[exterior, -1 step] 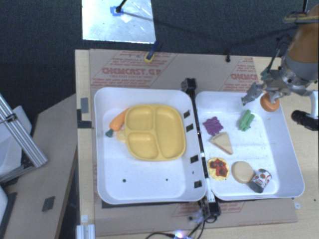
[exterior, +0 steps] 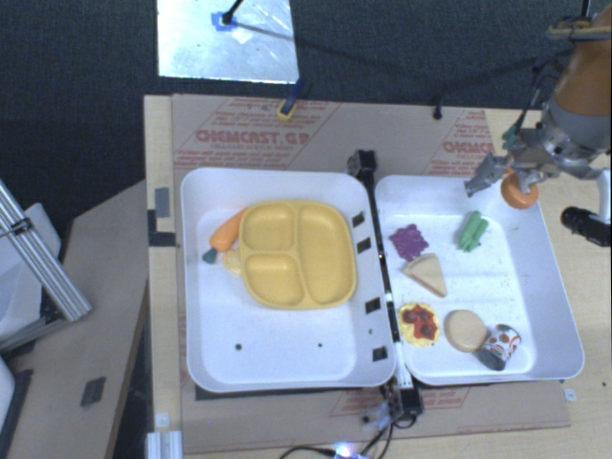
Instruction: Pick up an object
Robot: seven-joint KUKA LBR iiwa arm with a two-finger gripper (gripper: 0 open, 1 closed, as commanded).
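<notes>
My gripper [exterior: 504, 182] hangs over the far right corner of the right bin [exterior: 550, 256]. A small orange ball [exterior: 519, 193] shows right under it, by the bin's far rim; whether it is gripped or just lying there I cannot make out. Lower in the same bin lie a green piece [exterior: 471, 230], purple grapes [exterior: 409, 241], a tan wedge [exterior: 427, 275], a red and yellow pizza piece [exterior: 419, 323], a round tan biscuit [exterior: 466, 330] and a small grey and red can [exterior: 499, 344].
The left bin [exterior: 277, 352] holds a yellow divided plate [exterior: 292, 254] with a carrot [exterior: 226, 230] against its left side. A black divider [exterior: 378, 256] runs between the bins. A silver sheet [exterior: 228, 25] lies on the floor beyond the bench.
</notes>
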